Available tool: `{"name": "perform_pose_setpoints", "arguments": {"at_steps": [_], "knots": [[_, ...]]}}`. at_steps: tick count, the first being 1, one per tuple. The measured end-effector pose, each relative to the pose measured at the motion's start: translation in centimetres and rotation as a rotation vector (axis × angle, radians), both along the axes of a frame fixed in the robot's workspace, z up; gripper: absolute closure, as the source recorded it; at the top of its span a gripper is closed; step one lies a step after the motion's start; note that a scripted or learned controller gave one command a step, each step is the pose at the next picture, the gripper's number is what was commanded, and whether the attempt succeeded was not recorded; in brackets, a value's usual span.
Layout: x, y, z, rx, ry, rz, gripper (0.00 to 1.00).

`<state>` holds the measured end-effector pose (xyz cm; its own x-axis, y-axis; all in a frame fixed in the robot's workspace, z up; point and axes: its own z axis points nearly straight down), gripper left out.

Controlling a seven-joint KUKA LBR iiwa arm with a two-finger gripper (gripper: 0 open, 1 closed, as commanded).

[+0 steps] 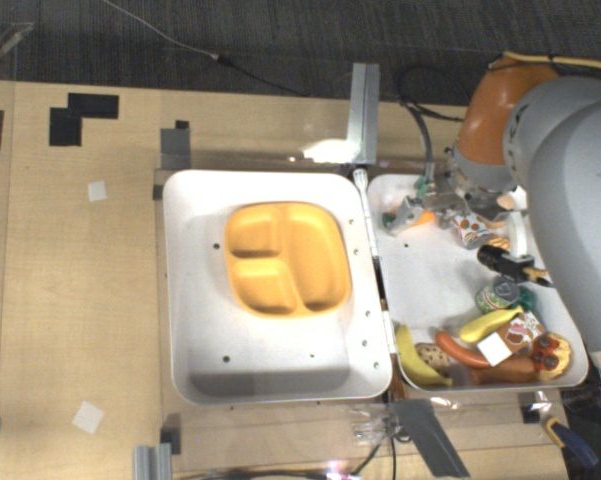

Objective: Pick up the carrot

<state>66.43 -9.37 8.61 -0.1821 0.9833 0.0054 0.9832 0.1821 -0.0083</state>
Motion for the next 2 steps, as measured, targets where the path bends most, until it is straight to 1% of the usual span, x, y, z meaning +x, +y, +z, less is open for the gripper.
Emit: {"name": "perform_pose_setpoints", "arguments": {"at_steps": [1, 2], "knots": [[0.15, -2.05, -0.11, 0.0, 0.014, -0.28, 0.0], [0.1, -2.99, -0.1, -0.009, 0.021, -0.991, 0.0]]}}
